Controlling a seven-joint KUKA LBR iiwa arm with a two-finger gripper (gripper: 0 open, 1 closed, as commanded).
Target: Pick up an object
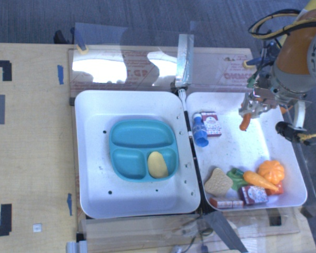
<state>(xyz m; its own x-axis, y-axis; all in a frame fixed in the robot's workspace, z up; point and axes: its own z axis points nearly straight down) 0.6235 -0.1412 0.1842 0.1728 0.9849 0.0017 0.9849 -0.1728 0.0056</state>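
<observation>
Two white bins [89,157] sit on a pale wood-toned desk [26,157] marked with black corner shapes and bits of blue tape. The left bin carries a turquoise divided tray [127,137] and a yellow potato-like piece [157,164]. The right bin shows a blue bottle [199,131], a red-and-white packet [212,124], a tan bread slice [218,181], an orange carrot [259,181] (green at its leafy end) and an orange pumpkin [271,169]. The hand [251,108] is silvery grey, with something orange-red at it.
</observation>
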